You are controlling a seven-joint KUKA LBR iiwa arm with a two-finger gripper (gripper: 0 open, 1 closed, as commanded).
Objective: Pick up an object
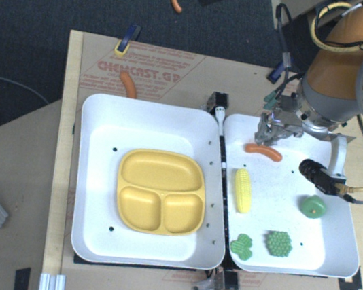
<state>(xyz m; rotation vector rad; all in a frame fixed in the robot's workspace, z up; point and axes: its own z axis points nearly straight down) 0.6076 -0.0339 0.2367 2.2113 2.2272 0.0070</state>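
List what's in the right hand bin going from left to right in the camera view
Yellow corn cob → small green leafy piece → orange hot dog, lying just under the gripper → green broccoli → round green fruit.

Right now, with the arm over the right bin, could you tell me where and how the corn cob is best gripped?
Probably across its middle, from straight above. The corn cob lies flat and long, running front to back, so fingers closing on its narrow left and right sides should fit. The bin wall is close on its left, leaving little room there.
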